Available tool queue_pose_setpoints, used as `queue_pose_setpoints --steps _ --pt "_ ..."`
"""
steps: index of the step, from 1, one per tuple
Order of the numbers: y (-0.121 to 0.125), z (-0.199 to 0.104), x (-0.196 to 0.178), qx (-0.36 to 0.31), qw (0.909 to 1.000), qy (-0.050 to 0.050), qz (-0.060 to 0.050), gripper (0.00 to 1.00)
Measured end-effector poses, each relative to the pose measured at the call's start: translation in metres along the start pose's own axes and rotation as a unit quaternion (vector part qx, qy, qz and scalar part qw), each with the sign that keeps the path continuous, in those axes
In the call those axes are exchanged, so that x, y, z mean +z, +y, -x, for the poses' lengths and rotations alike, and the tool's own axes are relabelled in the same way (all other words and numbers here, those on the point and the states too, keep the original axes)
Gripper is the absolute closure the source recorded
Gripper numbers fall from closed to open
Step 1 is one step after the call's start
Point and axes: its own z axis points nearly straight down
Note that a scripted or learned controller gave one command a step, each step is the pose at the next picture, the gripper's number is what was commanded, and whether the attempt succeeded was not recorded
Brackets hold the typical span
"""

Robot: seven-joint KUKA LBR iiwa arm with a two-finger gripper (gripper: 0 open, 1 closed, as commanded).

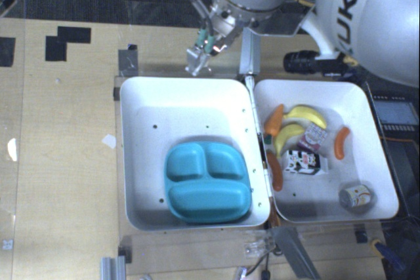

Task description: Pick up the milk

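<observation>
Wooden desk point(59, 160) carries two white bins side by side. Landmark: the milk point(306, 161), a small cow-print carton lying flat near the middle of the right bin point(384, 141).

Around the milk:
- two bananas point(295, 128) just above it, the lower one touching or nearly touching its top edge
- small patterned packet point(315, 136) right at its upper right corner
- orange sausage-like piece point(340, 143) just to its right
- reddish-orange piece point(275, 172) just to its left, along the bin divider
- carrot-like piece point(274, 118) up and left
- small can point(356, 196) down and right, apart
- blue divided plate point(207, 181) well to its left, in the left bin point(141, 141)

Gripper point(200, 59) sits well up and left of the milk, past the far rim of the left bin, holding nothing. Can't tell whether it's apart or together: too small and cluttered at the tip.

Risks, as I judge them:
- Milk is hemmed in on three sides. A descent likely lands a tip on the banana or packet, so it either grabs the wrong item or pushes the milk aside.
- Carton lies flat and low: closing across the wide face may slip off.
- Long traverse over the divider; a low path clips the rim.
</observation>
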Motion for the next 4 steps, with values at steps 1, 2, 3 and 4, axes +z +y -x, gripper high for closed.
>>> queue_pose_setpoints --steps 1,2,3,4 --pt "-0.034 -0.013 0.158 0.139 0.9903 0.001 -0.002 1.0" --pt "-0.004 -0.02 0.019 0.144 0.9896 0.0 0.0 1.0" --pt "-0.015 0.011 0.15 0.064 0.9979 0.001 -0.002 1.0" --pt "-0.038 -0.02 0.022 -0.088 0.9962 -0.001 0.002 1.0"
